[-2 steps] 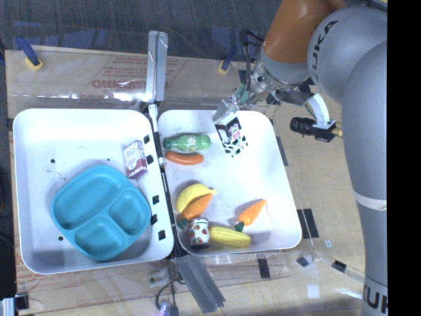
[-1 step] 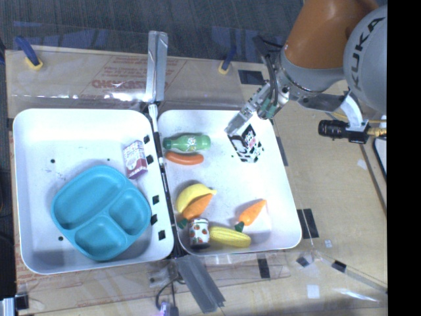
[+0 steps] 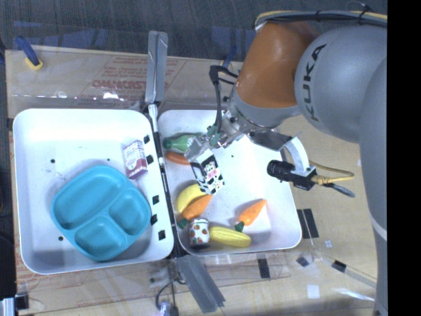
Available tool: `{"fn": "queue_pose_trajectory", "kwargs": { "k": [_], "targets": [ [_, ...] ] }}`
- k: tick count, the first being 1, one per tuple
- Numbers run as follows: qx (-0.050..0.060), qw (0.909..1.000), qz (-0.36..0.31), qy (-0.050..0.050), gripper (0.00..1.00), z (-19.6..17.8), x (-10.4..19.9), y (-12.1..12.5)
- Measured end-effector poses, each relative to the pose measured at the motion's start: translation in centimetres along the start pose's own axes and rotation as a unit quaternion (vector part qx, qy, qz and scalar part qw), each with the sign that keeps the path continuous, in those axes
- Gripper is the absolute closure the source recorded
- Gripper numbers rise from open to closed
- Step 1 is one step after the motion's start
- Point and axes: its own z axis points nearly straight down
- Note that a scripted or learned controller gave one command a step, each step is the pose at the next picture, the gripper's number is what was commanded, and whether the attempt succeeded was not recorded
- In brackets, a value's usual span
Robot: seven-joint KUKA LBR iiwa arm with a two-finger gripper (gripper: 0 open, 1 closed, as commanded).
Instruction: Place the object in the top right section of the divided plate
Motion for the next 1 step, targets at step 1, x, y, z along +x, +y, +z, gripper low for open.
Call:
{"fn": "queue_pose_trajectory", "kwargs": {
  "k": [1],
  "targets": [
    [-0.001,1.0,0.003,0.0,1.0,3.66,9.68,3.96]
  ]
}}
